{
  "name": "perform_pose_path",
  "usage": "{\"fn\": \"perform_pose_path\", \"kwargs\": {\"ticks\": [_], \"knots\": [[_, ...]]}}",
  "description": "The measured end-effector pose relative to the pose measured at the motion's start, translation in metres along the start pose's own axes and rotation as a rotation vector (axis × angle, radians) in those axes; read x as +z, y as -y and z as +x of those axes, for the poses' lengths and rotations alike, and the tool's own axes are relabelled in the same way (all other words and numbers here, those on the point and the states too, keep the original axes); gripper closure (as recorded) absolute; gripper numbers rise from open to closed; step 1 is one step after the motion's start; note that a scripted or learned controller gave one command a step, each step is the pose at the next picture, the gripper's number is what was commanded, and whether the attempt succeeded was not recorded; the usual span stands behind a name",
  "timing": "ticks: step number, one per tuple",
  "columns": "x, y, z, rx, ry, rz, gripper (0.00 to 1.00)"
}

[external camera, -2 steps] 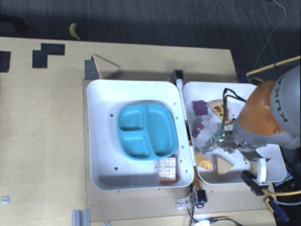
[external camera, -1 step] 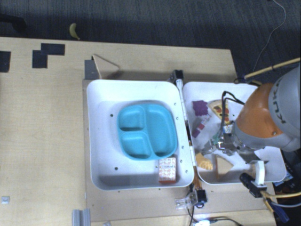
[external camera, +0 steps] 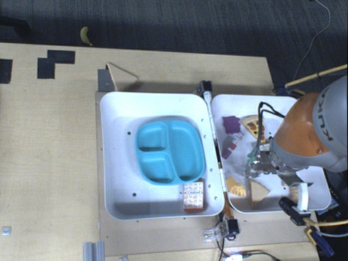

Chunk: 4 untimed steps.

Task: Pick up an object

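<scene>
My gripper hangs low inside the right bin, below the arm's orange band. Directly under and in front of it lies a tan wedge-shaped piece, and an orange ridged piece rests just to its left. A purple block and a smaller purple piece lie toward the bin's far left. A yellow and red item sits beside them, partly hidden by the arm. I see nothing lifted off the bin floor.
The left bin holds a blue three-compartment tray and a small pink-and-white box near its front wall. A black-tipped rod lies along the divide between the bins. Cables trail along the bench's front edge.
</scene>
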<state>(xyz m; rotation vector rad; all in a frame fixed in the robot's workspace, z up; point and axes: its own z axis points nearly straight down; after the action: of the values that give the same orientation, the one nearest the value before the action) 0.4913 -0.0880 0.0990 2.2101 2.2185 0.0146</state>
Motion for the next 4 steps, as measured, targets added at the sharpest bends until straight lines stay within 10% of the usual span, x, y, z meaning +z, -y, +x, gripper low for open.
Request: {"fn": "perform_pose_path", "kwargs": {"ticks": [1,2,3,4], "knots": [[0.0,0.0,0.0,0.001,0.0,0.0,0.0],[0.012,0.003,0.004,0.002,0.002,0.005,0.0],[0.0,0.0,0.004,0.0,0.001,-0.001,1.0],[0.0,0.0,0.004,0.001,0.001,-0.001,0.0]]}}
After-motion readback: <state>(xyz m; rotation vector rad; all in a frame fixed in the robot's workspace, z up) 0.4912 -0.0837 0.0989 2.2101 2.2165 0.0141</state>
